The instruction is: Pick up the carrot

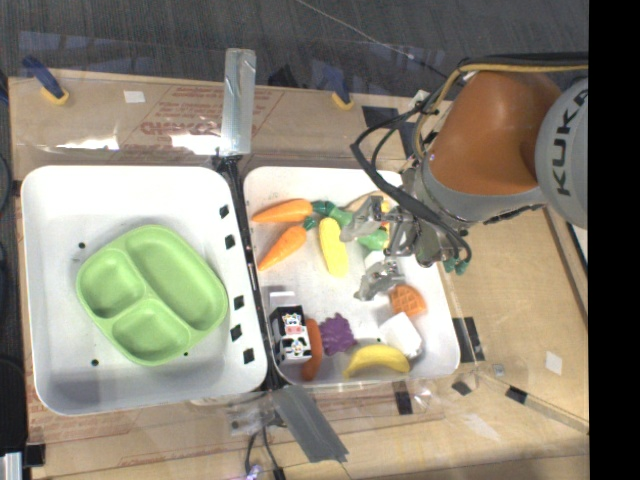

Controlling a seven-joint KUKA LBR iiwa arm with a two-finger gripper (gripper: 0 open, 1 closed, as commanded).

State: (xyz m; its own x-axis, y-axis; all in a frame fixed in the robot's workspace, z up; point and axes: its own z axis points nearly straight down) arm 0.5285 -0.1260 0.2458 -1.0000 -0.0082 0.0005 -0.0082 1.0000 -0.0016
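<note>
The hand point(385, 258) hangs over the right-hand part of the right bin point(440, 313), its metal fingers pointing down and toward the bin floor; from this slant I cannot tell whether they are spread or pressed together, and nothing is seen pinched between them.

Two carrots lie to the hand's left, well apart from it. The lower carrot point(281, 248) lies slantwise, thick end toward the hand and tip toward the bin's left wall. The upper carrot point(283, 211) lies nearly level, its green top point(327, 211) nearest the hand. A yellow corn cob point(333, 246) stands between the hand and both carrots, so the approach, in my judgement, must clear it.

Nearer the hand in the same bin: an orange fruit point(407, 301) just below it, a white block point(401, 334), a banana point(377, 361), purple grapes point(337, 334) and a small printed carton point(291, 334).

The left bin point(50, 208), far beyond the carrots, holds a green divided plate point(151, 293).
</note>
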